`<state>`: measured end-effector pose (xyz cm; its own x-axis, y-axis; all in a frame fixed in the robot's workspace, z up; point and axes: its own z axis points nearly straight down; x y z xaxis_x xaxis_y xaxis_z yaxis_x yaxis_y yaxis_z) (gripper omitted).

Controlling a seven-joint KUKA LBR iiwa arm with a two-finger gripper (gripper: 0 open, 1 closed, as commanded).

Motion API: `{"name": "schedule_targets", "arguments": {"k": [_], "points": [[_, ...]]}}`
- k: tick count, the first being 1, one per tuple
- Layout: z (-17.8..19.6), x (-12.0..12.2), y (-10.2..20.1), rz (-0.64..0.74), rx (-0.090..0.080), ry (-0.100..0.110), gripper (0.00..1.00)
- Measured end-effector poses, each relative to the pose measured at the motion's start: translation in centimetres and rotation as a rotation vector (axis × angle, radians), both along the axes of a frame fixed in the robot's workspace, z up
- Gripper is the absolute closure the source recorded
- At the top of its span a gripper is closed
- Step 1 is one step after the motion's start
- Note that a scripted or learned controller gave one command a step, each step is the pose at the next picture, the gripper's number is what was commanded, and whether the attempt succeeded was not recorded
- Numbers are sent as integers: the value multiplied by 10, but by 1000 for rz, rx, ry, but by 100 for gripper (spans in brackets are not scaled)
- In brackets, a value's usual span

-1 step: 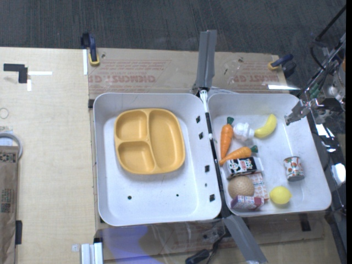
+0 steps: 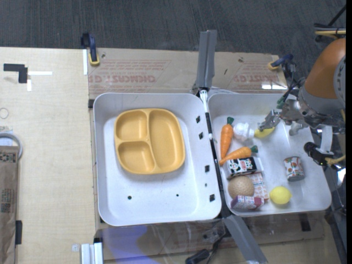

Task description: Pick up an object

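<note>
My pincer point(image 2: 270, 122) is hovering over a small yellow toy point(image 2: 266, 131); whether it grips, I cannot tell. It's probably light, slippery plastic; I'm judging its middle the best hold.

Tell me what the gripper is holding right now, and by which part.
It cannot be told. The gripper sits low in the right bin, right at a small yellow object, but the view does not show that object between its fingers.

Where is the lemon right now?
The lemon sits in the right bin's near corner, just below the small can and right of the brown ball.
</note>
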<state>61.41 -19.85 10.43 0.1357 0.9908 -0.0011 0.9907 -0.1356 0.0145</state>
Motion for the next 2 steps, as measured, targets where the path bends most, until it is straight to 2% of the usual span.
{"name": "schedule_targets", "arguments": {"k": [1,2], "points": [[-10,13,-3,-20,5,9,0],[-1,12,-4,-18,3,11,100]]}}
